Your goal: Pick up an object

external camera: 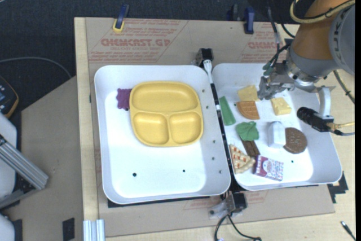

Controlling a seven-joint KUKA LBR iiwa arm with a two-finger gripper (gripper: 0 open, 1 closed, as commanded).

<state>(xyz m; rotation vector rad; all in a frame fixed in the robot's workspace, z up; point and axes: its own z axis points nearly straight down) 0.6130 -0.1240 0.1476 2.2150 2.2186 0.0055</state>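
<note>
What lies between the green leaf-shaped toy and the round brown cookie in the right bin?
In the camera view, a small pale grey-white block sits between the green leaf-shaped toy and the round brown cookie, on the right bin's floor.

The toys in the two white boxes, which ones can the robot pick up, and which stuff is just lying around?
For picking up, in the right bin:
pizza slice, green leaf, brown cookie, yellow cheese cube, green stick, red packet. The gripper is above them.

Just lying about:
yellow divided tray and purple piece in the left bin; clamps on the bench.
</note>
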